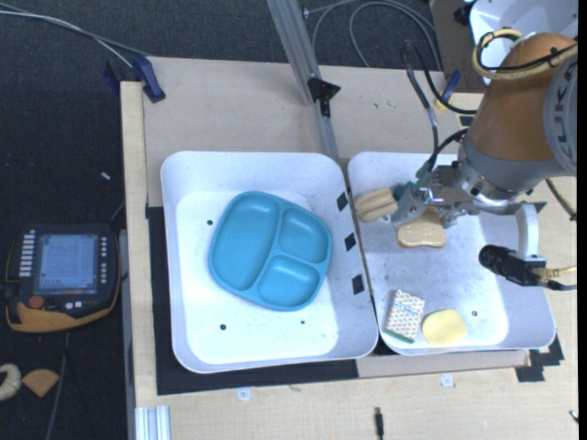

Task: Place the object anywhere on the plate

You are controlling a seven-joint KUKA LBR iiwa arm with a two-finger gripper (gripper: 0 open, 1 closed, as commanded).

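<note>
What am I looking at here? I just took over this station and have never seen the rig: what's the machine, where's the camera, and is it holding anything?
This is one camera fixed above a bench, looking down at a slant. The grey and orange machine on the right is a robot arm; its gripper is low over the right white bin. A tan, bread-like piece sits at the gripper's tip, but the picture does not settle whether it is gripped or merely touched. Just below lies a second tan piece. Near that bin's front edge are a patterned sponge and a yellow soap-like lump. The left white bin holds the blue divided plate, the goal, with nothing on it yet. The handheld screen at far left is off the bench.
</note>
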